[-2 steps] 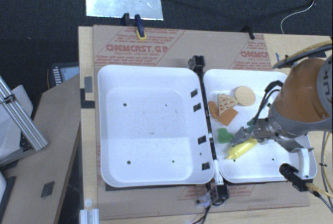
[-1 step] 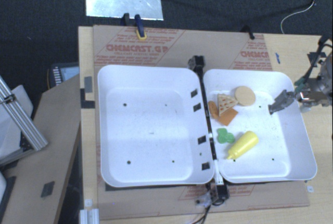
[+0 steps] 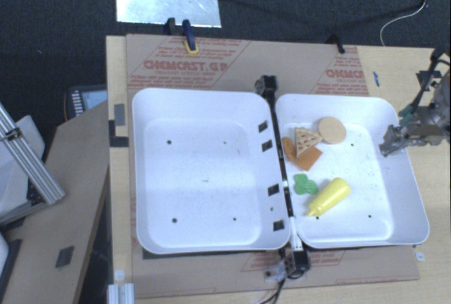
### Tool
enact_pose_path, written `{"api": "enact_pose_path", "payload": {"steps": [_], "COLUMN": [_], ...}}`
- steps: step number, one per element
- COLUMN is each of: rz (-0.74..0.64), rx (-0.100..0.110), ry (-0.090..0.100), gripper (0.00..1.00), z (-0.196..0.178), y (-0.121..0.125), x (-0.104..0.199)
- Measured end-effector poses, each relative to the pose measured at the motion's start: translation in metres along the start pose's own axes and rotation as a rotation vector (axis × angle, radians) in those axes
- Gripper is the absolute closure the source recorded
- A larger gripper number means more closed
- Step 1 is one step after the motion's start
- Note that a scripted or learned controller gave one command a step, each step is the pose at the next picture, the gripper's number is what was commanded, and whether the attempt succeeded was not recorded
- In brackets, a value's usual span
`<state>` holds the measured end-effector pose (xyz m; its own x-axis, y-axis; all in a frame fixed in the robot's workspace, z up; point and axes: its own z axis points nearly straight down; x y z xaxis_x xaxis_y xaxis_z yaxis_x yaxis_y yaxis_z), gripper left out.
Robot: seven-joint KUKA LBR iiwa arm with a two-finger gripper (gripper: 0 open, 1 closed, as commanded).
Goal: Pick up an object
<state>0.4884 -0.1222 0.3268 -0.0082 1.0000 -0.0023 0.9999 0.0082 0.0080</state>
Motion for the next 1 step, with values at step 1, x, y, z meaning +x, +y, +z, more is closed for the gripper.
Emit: {"api": "enact_pose_path", "payload": {"steps": [1], "rz": [-0.006], "rx": [-0.012], "ry": [0.005], "gripper": [1.0], "z": [-0.1397], "y": [0.0016], "x": [0.0952]}}
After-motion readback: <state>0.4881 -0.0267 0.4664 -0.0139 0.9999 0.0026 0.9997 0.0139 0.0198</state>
